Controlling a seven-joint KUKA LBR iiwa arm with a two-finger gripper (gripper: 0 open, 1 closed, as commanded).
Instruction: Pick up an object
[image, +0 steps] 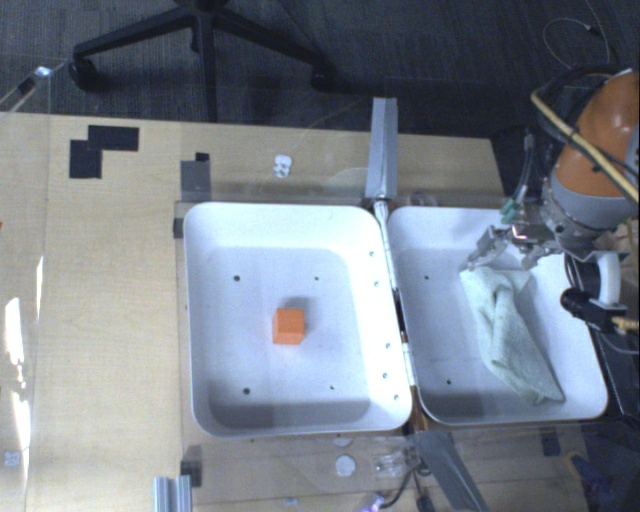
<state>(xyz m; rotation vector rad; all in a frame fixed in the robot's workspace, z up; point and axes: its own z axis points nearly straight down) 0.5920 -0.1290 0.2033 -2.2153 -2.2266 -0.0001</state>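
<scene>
Nearest you, the orange cube (289, 326) sits loose in the left bin (210, 300). Farther back, in the right bin (430, 300), the gripper (512, 240) pinches the grey cloth (512, 335) by its top edge, so it drapes downward.

Soft grey cloth (512, 335), smooth white plastic bins (215, 400)

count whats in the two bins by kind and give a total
orange cube: 1, in the left bin
pale cloth: 1, in the right bin, its upper end at the tool
total: 2
</scene>
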